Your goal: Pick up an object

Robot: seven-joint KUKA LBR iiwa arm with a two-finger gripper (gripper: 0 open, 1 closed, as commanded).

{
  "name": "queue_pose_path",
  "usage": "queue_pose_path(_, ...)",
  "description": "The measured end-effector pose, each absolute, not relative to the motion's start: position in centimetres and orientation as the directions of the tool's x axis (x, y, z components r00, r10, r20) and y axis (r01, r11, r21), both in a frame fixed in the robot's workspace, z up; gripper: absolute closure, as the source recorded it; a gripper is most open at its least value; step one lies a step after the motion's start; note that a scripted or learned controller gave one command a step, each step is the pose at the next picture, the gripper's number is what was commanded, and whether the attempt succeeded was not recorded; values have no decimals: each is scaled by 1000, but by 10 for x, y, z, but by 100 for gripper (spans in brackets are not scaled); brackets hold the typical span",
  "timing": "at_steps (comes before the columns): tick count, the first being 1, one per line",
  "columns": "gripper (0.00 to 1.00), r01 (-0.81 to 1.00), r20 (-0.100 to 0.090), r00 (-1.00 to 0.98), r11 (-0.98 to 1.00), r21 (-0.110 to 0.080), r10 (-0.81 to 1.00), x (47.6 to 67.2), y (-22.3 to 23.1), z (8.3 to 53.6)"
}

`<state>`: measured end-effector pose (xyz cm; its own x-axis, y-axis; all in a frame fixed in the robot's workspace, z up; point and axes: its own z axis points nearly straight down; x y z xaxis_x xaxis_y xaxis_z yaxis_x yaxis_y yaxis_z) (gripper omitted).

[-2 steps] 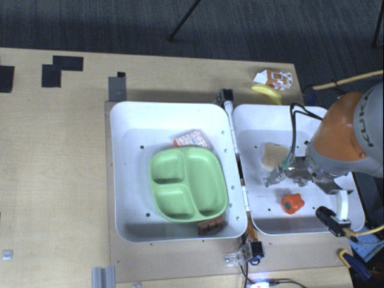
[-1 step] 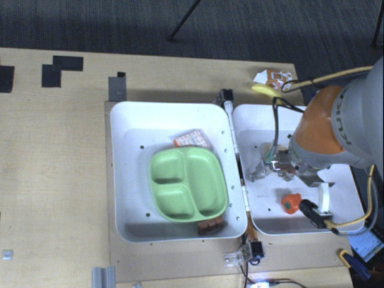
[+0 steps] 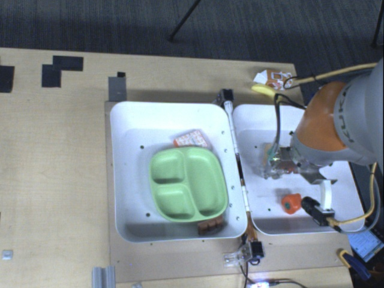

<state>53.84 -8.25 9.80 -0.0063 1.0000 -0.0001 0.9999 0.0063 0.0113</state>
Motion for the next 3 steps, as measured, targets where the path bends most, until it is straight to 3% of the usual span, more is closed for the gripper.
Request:
queue_pose_path(1,0,1000,0,-6,6,11,1000,538,-83,98)
queue_pose_path(2,0,1000,-1,-2,2,10,1000,490,-86,87)
queue_pose_path(3,100,1000,-1,-4,4,16,1000,492,-86,98)
